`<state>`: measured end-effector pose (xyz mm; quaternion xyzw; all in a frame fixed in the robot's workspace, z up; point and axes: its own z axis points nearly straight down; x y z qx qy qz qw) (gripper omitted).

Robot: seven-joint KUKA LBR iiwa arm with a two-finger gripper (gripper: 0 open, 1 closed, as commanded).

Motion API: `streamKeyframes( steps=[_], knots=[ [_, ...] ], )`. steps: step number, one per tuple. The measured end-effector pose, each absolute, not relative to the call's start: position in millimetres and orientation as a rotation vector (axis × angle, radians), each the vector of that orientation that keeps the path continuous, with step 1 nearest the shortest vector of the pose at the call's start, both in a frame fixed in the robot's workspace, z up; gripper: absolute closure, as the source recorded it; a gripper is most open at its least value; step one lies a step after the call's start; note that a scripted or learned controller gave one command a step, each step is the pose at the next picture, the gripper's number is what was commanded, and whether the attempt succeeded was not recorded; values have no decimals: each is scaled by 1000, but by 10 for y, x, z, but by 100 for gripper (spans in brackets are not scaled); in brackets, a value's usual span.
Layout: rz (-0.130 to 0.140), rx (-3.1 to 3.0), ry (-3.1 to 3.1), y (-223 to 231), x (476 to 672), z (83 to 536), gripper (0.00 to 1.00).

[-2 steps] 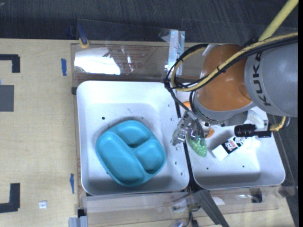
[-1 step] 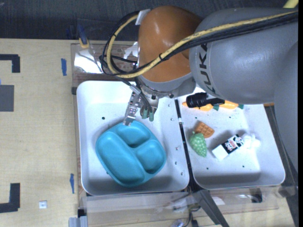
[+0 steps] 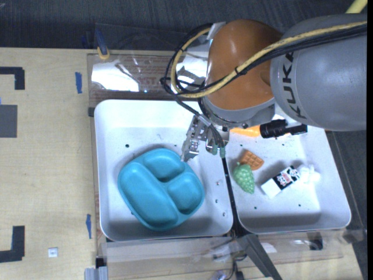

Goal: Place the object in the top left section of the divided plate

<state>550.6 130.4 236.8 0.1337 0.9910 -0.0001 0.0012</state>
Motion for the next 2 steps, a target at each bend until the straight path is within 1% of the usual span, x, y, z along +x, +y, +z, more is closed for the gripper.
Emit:
streamKeyframes(
  steps=[1,2],
  knots=[
    [0,247,3129,432,5249,2495,100],
    [2,285,3123,272,5801,2416,100]
  ],
)
